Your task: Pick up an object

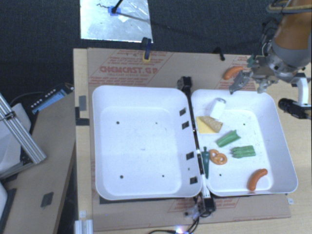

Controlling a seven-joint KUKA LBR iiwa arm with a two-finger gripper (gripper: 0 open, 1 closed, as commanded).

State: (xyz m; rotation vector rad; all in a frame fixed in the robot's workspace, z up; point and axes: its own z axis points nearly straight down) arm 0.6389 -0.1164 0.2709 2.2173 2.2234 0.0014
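Seemingly spread and holding nothing, the pincer (250, 83) hangs above the right bin's (282, 130) far rim.

Looking smooth, matt white plastic: two bins (141, 145), side by side at frame centre. Lying beneath, dull brown printed cardboard (126, 67). Gleaming crinkled and silvery like foil, a sheet (114, 13) at upper left. Showing rough dark carpet-like cloth (39, 33) around the bench. Shining glossy orange plastic, a sausage (257, 178) at lower right. Appearing brushed grey metal, the gripper (251, 84) at upper right.
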